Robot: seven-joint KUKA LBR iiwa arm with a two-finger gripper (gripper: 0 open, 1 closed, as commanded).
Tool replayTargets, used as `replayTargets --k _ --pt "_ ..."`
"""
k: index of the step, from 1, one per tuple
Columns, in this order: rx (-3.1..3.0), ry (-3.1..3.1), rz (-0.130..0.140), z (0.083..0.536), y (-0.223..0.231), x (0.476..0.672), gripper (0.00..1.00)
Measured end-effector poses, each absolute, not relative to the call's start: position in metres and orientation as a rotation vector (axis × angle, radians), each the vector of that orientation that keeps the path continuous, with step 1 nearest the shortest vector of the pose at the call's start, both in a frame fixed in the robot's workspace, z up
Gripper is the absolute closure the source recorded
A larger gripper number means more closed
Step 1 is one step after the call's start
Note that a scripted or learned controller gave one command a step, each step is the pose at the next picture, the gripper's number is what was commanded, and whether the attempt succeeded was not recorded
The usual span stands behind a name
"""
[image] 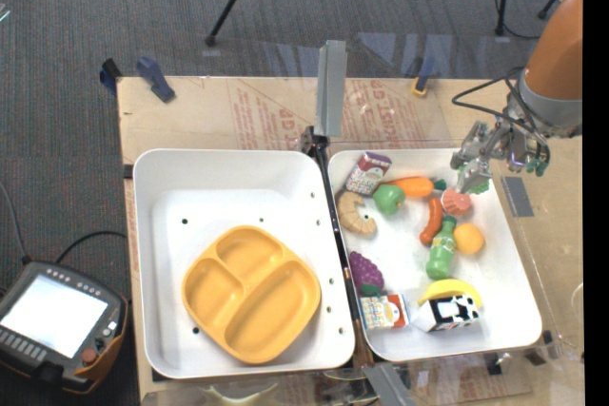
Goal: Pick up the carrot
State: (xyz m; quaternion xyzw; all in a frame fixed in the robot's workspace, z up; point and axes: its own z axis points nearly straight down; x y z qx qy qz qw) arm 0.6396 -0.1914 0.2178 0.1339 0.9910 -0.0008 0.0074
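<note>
The carrot [413,186] is orange with a green top at its right end. It lies in the right bin [519,285] near the back, between a green pepper [388,198] and a pink toy [457,201]. My gripper [474,174] hangs over the back right part of that bin, just right of the carrot's green end and right above the pink toy. The carrot rests on the bin floor, apart from the gripper.
The right bin also holds a snack packet [369,173], croissant [359,214], red sausage [433,220], green bottle [441,257], orange [468,239], grapes [365,272], juice box [383,311] and cow-patterned carton [449,309]. A yellow divided plate [251,294] lies in the left bin [166,195].
</note>
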Motion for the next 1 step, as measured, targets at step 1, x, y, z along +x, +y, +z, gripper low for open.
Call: replayTargets --k 1 --pt "0.418 3.109 0.001 0.2119 -0.1897 0.6377 0.00"
